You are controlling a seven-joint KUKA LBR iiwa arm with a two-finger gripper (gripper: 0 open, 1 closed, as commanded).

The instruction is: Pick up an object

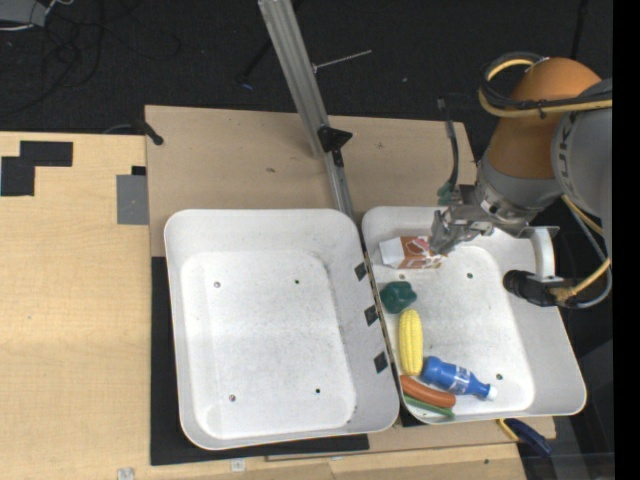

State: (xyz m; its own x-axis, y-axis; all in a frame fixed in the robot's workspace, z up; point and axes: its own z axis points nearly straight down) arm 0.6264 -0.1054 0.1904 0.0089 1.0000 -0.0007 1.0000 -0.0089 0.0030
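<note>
1. Lying under everything, a light wooden bench (70, 268) with a black mat beneath the bins; behind it, dark floor strewn with cables; rising at a slant from between the bins, a grey metal rail (300, 78).
2. Sitting side by side, two shallow white bins: left bin (200, 238) and right bin (545, 368), rims touching along the middle.
3. Reaching in from the right, the grey arm with its orange band (540, 108); hanging low over the far end of the right bin, the gripper (447, 230); cannot tell whether open or closed, being too small and blurred.
4. Lying just beside the gripper, at the far left corner of the right bin, one red-and-white carton (412, 253); touching or apart, cannot tell.
5. Resting along the right bin's left wall, one dark green piece (398, 295); just nearer, one yellow corn cob (410, 340).
6. Crowding the near left corner: one blue bottle (455, 377) with a white cap, one red-orange sausage-like piece (428, 392) touching it.
</note>
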